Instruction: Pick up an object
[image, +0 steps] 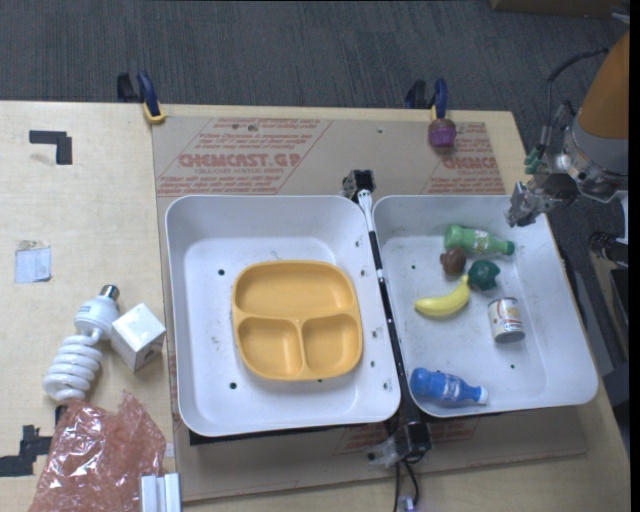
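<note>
So the pick isn't really getting going yet, far as I can judge. The gripper (524, 203) is hanging over the far right corner of the right bin (560, 375), right about at the rim, and nothing is sitting in it. Honestly can't tell how the hand is set, it's too small and dark against the edge to read.

Everything pickable is lying loose in that right bin. The green bottle (477, 240) is lying on its side near the far edge, closest to the gripper. Just in front of it the brown round thing (453, 262) and the dark green ball (484, 273) are crowding together, with the banana (444, 302) touching or nearly touching them from the near side. The small can (507, 320) is sitting toward the right edge with some room around it, and the blue bottle (447, 388) is lying alone by the near left corner, close to the wall.

So basically all of it is still waiting: choose, come down, close, lift.

Room-wise I'm thinking the can is looking like the easiest target, open floor on most sides. The middle cluster is looking tight for fingers, and the blue bottle is hugging the rim, so a finger could be clipping the wall there.

The left bin (190, 300) is holding just the yellow divided tray (297, 320), and a light bulb (80, 345) is lying out at the bench's left edge, well apart from all this
</note>
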